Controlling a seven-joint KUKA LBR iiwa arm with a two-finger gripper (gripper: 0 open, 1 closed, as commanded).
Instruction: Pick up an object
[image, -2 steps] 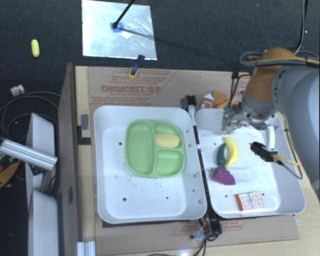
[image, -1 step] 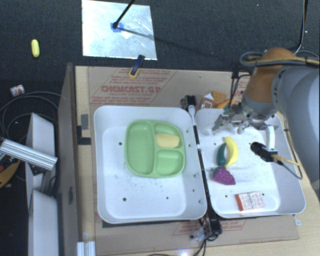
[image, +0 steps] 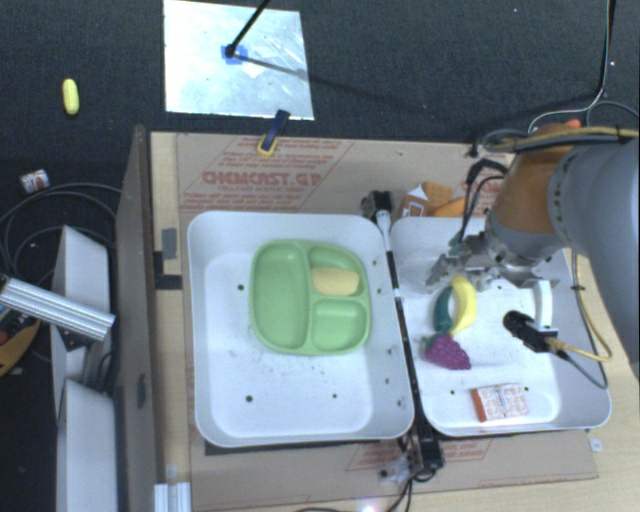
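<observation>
The arm is reaching in from the right and hanging over the right bin, with the gripper sitting low near the bin's upper left part. Whether it is parted or closed I cannot tell, since the wrist is covering that part from above.

Just below it a banana is lying with a teal piece pressed against its left side, and below those a bunch of purple grapes is resting on the bin floor. A small orange-and-white packet is lying further down, well apart from the rest. In the left bin a green tray is holding a yellow block in its upper right compartment.

The banana looks like the nearest target, so the step in hand is probably lining up over it. To do this well, the gripper is needing to centre over the banana's middle and close across its narrow width, not along its length, and descending straight so the teal piece is not getting nudged or caught. Going low enough to get under the curve is mattering, as a smooth rounded fruit is tending to squirt out of a shallow pinch
</observation>
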